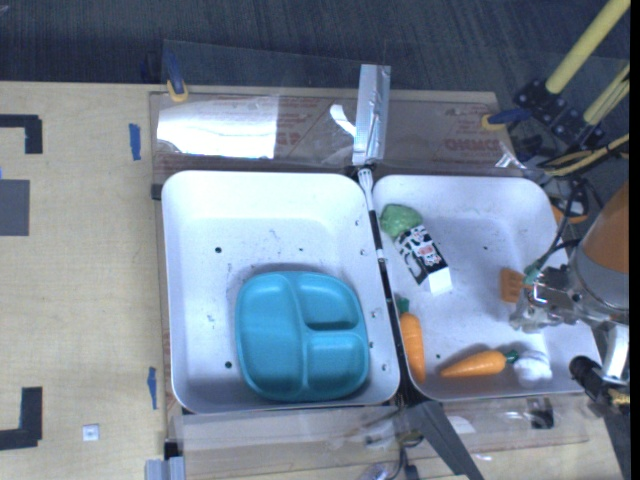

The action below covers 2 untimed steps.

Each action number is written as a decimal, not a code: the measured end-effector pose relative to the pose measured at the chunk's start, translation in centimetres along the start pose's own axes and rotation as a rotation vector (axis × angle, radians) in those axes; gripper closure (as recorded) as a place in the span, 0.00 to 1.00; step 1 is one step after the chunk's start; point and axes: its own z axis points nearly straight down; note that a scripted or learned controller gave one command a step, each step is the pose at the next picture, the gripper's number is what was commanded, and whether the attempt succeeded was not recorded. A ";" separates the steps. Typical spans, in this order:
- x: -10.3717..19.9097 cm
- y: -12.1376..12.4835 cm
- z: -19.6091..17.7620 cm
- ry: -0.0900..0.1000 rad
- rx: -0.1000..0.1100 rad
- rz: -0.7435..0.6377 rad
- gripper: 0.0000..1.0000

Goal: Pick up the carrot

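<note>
Orange against the white plastic, the carrot point(473, 365) lies along the near wall of the right-hand bin point(480, 203), its green top pointing toward the arm point(608, 268). A second carrot point(411, 343) lies at the bin's left wall, close to the divider between the two bins, with its tip near the first carrot's tip. Above these, a small white carton with black and red print point(425, 258) rests tilted, and a green soft piece point(398, 218) touches its far end. The gripper point(540, 303) hangs at the right side of this bin, above and to the right of the carrot, and is apart from it. Whether its fingers are spread or closed cannot be told from this angle, and nothing can be seen between them. A small orange object point(512, 285) sits just left of the gripper. A white lump point(532, 368) lies by the carrot's leafy end. Left of the right-hand bin, the other bin point(200, 218) holds a teal divided plate point(300, 336).
</note>
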 end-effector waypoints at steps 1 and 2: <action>7.2 1.0 3.1 0.000 -0.005 -0.184 1.00; 10.5 -2.7 -6.6 0.000 -0.009 -0.325 1.00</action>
